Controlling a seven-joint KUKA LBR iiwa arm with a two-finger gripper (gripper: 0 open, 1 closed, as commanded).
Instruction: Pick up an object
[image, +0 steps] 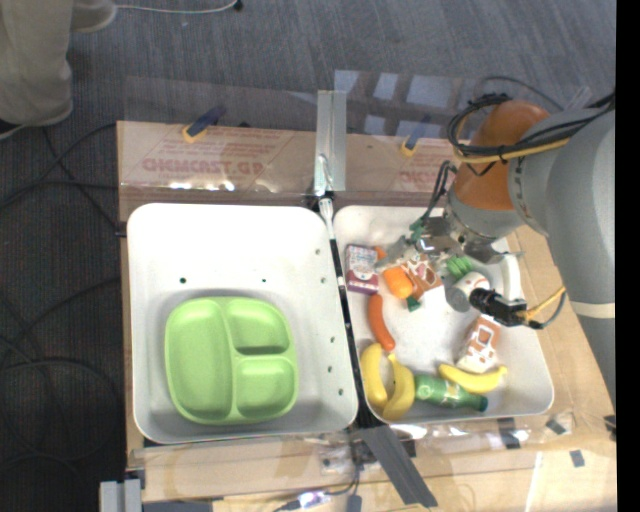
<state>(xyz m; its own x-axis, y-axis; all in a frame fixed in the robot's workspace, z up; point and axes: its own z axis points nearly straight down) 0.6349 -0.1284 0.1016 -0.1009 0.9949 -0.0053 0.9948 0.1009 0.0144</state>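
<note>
My gripper (424, 258) hangs low over the back of the right bin (530, 395), under the orange wrist band (500, 150). Right beneath and beside it lie a small orange fruit (398, 282), a red-and-white item (428, 275) and a green piece (459, 266); I cannot make out whether anything is held. Elsewhere in this bin are a purple-and-white carton (360, 268), an orange carrot-like stick (381, 322), a pair of yellow bananas (386, 382), a green bottle (452, 393), another banana (472, 377) and a white-and-orange box (481, 342).
The left bin (200, 230) holds a green divided plate (232, 357). A metal divider (328, 150) rises between the bins at the back. The grey arm (585, 200) and a black cable (500, 305) cover the right bin's right side.
</note>
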